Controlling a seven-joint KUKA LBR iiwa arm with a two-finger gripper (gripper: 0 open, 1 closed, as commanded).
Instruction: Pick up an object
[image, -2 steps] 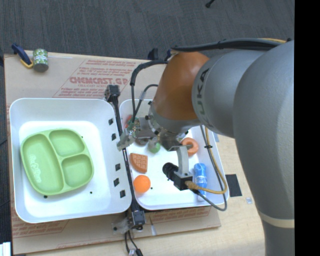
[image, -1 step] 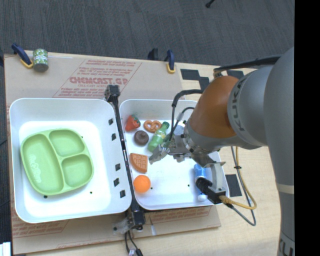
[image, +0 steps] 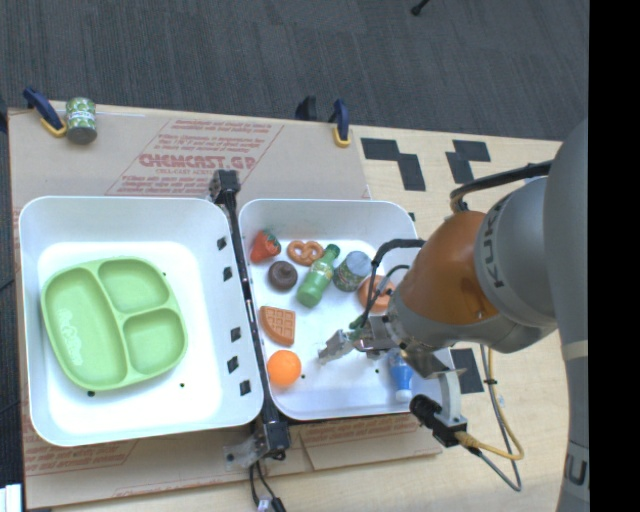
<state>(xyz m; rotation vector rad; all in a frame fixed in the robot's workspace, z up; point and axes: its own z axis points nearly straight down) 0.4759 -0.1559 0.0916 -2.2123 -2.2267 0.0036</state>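
Camera view: the claw (image: 336, 346) is hanging low over the bare floor of the right bin (image: 330, 395), just right of the waffle (image: 279, 324), and I cannot tell its state from this angle. An orange (image: 284, 369) is sitting just below the waffle, a green bottle (image: 317, 277) up and to its right, a blue item (image: 401, 377) well right of it under the wrist. The orange looks the nearest candidate; centring over it before descending, clear of the waffle, should be giving the cleanest grip.
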